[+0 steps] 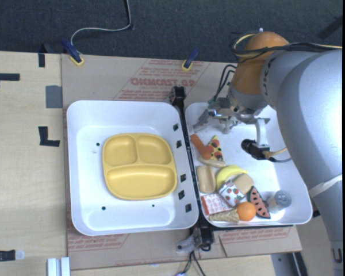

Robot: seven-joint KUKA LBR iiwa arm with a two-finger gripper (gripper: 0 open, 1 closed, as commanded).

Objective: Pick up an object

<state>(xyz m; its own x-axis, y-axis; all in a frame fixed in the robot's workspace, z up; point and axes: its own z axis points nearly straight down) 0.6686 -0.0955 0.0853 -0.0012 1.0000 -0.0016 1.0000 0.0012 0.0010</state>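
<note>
Dark carpet runs behind a pale wooden bench (23, 171), on which a cardboard sheet (155, 79) carries 2 shallow white bins side by side, likely so that things can go from one to the other. The left bin (83, 171) holds just a yellow divided plate (140, 165), lying flat near its middle.

The right bin (293, 200) holds the toy food, crowded toward its near end: a carrot (200, 146) touching a pizza slice (216, 149), a bread roll (206, 178), a yellow banana (230, 172), a strawberry-printed carton (232, 193), a watermelon slice (259, 201), an orange ball (246, 211) and a small grey cap (282, 199). They lie loose and overlapping, so any pick has to single one out of the heap.

The grey arm (310, 114) reaches in from the right, its orange band (256, 62) above the wrist, and the gripper (221, 117) hangs over the far end of the right bin, just beyond the carrot and pizza slice. Whether it is released or clenched I cannot tell; nothing shows in its grasp. Judging by that position, the carrot or pizza slice is the nearest candidate, and no object is picked up yet.
</note>
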